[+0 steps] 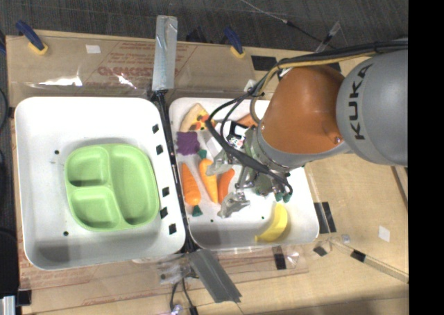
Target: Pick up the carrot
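Three orange carrots lie side by side in the right bin: one at the left, a shorter one in the middle, and one at the right. My gripper hangs low over the right carrot. It is open, with one silver finger on the carrot's far side and the other on its near side. The orange-banded wrist hides the bin's right part.
A purple piece and a pizza slice lie at the back of the right bin. A banana sits near its front right corner. The left bin holds a green divided plate.
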Robot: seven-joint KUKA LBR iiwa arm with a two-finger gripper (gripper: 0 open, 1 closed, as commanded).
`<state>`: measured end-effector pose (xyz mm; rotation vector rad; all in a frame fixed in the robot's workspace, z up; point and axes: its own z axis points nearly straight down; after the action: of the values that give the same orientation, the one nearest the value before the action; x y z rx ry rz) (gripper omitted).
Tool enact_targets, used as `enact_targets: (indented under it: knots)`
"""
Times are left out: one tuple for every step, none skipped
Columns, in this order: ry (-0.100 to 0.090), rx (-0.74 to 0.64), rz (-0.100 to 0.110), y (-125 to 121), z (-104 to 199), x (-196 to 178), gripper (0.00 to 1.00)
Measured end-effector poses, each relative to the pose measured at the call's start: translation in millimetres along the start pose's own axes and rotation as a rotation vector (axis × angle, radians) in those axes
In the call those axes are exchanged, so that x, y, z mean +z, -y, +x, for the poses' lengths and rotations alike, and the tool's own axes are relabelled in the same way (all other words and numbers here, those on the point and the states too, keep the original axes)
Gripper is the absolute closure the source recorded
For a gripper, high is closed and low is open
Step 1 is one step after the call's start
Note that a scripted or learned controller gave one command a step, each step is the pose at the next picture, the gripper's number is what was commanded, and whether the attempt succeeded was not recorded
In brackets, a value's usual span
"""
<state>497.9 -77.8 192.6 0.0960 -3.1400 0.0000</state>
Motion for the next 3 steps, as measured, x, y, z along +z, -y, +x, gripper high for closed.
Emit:
enact_targets:
  knots:
    - [-0.003,-0.038,-0.001,14.9,0.0,79.5,0.0]
    - [-0.004,0.165,-0.001,17.7,8.1,101.3,0.0]
    - [0.002,0.155,0.0,14.1,-6.2,100.2,0.0]
